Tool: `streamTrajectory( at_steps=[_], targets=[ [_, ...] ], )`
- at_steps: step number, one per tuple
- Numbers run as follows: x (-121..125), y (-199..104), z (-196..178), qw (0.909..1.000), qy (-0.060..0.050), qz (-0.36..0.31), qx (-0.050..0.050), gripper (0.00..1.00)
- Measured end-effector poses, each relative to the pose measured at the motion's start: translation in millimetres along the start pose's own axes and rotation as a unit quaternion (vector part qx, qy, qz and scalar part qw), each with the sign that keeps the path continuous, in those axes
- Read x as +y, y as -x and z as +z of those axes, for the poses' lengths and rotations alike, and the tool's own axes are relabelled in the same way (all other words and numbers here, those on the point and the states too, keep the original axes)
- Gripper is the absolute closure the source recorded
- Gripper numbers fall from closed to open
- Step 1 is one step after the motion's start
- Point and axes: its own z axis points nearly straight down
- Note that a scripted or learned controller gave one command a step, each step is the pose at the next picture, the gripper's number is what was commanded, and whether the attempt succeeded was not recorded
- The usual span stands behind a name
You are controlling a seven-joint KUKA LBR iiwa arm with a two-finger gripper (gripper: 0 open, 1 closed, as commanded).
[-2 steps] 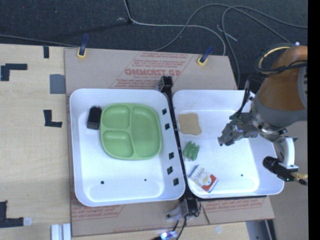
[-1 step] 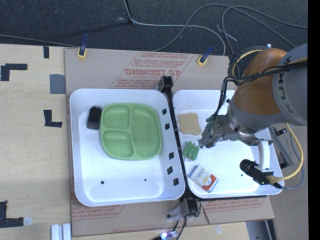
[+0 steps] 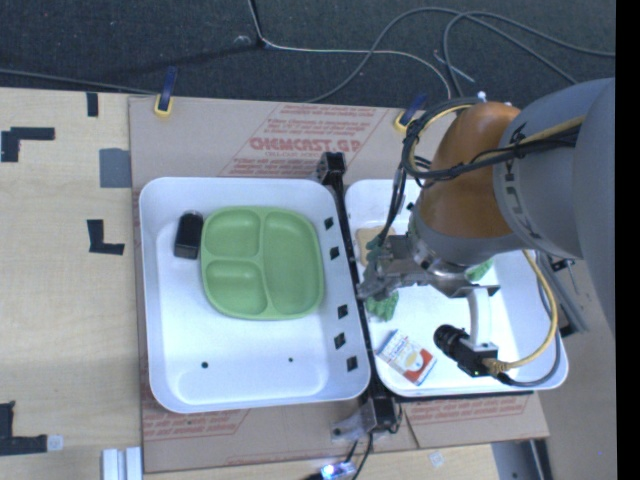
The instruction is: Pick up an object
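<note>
My gripper sits over the green toy; its grip I cannot tell. The toy looks light, soft; I'd pinch its middle.

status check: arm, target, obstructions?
Gripper low in right bin, at green object. Grasp unconfirmed. Red-white packet close by.

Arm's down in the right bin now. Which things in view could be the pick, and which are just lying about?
Job in hand:
- gripper, low in the right white bin
- green leafy object beside it
- small red-and-white card packet

Lying about:
- green three-compartment plastic plate in the left white bin
- small black block touching the plate's left edge
</note>
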Motion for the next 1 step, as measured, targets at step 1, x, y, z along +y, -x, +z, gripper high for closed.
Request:
streamTrajectory(
  at_steps=[1],
  targets=[
    [-4.0,-54.6,6.0,1.0,-0.001,0.0,0.0,1.0]
  ],
)
